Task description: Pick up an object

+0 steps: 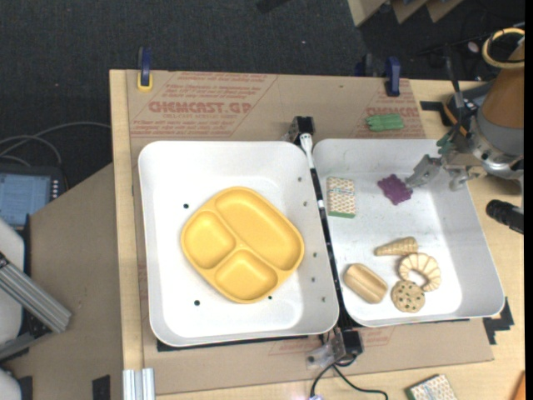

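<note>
Both white bins, the left bin (158, 223) and the right bin (466, 265), look like smooth, slightly glossy plastic. The yellow divided plate (241, 244) has a glossy plastic sheen. The board (208, 107) under the bins looks like matt brown paper-faced sheet with red print. The end effector (433, 172) looks like dull grey metal. The purple piece (395, 189) looks matt.

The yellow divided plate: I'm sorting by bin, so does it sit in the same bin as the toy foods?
No, the yellow divided plate lies alone in the left bin, while the cookie and croissant lie in the right bin.
</note>
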Controlling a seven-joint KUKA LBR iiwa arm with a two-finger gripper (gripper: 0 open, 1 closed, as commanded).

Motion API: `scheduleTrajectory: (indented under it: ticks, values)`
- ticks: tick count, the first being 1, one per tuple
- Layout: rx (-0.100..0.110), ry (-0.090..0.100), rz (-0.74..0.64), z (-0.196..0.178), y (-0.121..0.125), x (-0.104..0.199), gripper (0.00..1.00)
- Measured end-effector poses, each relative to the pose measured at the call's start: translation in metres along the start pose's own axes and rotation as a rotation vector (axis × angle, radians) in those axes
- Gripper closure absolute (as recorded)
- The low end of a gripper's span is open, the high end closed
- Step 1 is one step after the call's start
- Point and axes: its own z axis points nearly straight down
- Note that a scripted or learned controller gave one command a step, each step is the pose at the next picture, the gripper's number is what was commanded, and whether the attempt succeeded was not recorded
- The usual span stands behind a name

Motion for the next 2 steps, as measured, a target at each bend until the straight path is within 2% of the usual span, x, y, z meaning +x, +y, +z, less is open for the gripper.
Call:
scheduleTrajectory:
  ticks: [1,2]
  values:
    - [-0.002,0.004,-0.01,0.06,-0.003,0.042,0.0]
    - [-0.015,-0.001,-0.009,0.055,0.049,0.037,0.0]
